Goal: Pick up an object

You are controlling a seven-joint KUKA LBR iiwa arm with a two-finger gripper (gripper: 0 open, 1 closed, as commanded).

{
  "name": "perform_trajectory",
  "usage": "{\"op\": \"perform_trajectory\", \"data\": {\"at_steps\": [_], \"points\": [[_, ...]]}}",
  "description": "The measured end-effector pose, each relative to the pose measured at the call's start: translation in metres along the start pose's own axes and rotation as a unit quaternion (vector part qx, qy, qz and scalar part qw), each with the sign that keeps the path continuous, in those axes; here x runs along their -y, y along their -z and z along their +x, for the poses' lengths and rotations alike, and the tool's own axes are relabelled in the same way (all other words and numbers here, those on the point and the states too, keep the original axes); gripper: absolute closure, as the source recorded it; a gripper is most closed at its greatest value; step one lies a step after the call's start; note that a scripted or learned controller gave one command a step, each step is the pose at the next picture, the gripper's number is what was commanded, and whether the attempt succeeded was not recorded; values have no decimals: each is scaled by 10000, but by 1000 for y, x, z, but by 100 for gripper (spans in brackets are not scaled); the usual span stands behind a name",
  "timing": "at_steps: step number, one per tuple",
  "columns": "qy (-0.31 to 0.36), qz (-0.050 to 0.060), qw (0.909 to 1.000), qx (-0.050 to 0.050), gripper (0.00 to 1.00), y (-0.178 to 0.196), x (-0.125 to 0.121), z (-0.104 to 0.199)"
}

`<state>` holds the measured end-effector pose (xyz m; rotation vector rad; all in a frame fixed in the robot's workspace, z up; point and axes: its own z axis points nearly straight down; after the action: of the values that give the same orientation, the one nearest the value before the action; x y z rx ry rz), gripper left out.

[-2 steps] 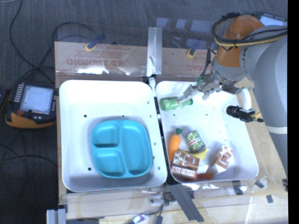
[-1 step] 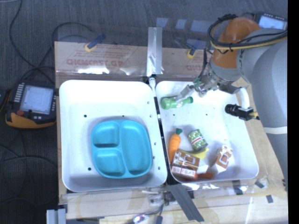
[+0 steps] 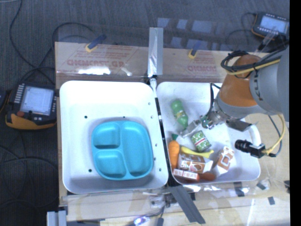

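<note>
Two white bins: the left bin (image 3: 75, 102) holds one blue divided plate (image 3: 122, 149), the right bin (image 3: 249, 173) about seven toy foods (image 3: 200, 140) beneath the gripper (image 3: 207, 121), its state indiscernible.

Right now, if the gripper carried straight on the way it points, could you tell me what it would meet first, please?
The gripper points down-left into the right bin. Most likely it would first meet the small green-labelled carton lying just below its tip, though depth is hard to judge from one slanted view.
</note>
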<state>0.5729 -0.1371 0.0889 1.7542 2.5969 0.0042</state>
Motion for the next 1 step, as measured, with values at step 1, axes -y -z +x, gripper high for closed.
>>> {"op": "perform_trajectory", "data": {"at_steps": [1], "points": [[599, -16, 9982, 11, 0, -1, -71, 4]]}}
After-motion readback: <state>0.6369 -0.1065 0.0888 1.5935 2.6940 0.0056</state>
